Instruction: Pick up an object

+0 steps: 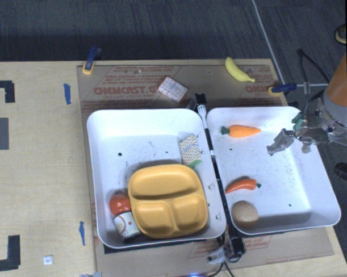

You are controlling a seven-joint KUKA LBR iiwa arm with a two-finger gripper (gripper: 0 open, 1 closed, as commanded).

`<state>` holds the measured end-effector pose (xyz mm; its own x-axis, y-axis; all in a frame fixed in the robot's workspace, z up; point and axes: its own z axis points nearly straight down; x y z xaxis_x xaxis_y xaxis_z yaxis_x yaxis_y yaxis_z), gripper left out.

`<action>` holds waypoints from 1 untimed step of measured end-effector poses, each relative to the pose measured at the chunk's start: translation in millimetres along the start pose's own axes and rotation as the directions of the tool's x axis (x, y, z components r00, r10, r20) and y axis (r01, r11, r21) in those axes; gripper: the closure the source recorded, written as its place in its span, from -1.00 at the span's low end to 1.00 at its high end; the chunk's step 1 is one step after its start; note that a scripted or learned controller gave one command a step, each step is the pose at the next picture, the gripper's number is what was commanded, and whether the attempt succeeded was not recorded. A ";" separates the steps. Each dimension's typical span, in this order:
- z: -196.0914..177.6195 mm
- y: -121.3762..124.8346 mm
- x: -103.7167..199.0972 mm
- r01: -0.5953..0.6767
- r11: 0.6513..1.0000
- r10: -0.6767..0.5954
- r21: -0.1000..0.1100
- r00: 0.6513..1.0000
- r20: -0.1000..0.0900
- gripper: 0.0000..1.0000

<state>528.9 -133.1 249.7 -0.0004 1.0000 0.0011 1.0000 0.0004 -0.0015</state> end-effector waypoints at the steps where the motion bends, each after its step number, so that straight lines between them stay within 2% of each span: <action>1: 162.0 5.3 -2.8 -0.001 1.000 0.001 -0.004 1.000 0.002 -1.00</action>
<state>533.9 -135.7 87.7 0.0005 1.0000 -0.0005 1.0000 -0.0005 0.0021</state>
